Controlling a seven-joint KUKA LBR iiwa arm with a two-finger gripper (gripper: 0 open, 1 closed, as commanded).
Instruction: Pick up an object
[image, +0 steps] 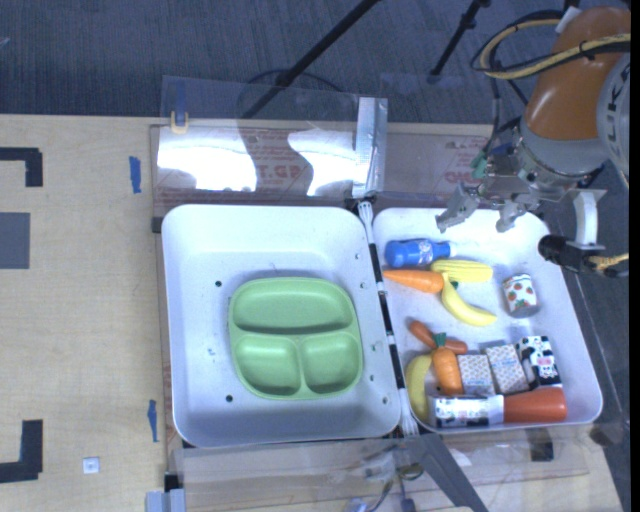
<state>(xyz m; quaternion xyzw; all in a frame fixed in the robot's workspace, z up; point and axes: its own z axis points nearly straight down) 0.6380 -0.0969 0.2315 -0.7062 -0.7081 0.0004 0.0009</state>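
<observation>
My gripper (478, 217) hangs over the far end of the right bin (585, 340), its two fingers spread open with nothing between them. Just below it lie a blue bottle (415, 250), an orange carrot (412, 281) and a yellow banana (466, 292). A white piece with red spots (520, 294) sits to the right of the banana. Nearer the front are two small carrots (446, 366), a second yellow banana (418, 380), wrapped cubes (492, 370), a black-and-white piece (539, 358) and a red and white tube (500, 408).
The left bin (190, 300) holds a green divided tray (295, 335). A shiny clear panel (260, 150) stands behind the bins. Cables and the orange-banded arm (570, 100) fill the upper right. A black bar crosses the front edge.
</observation>
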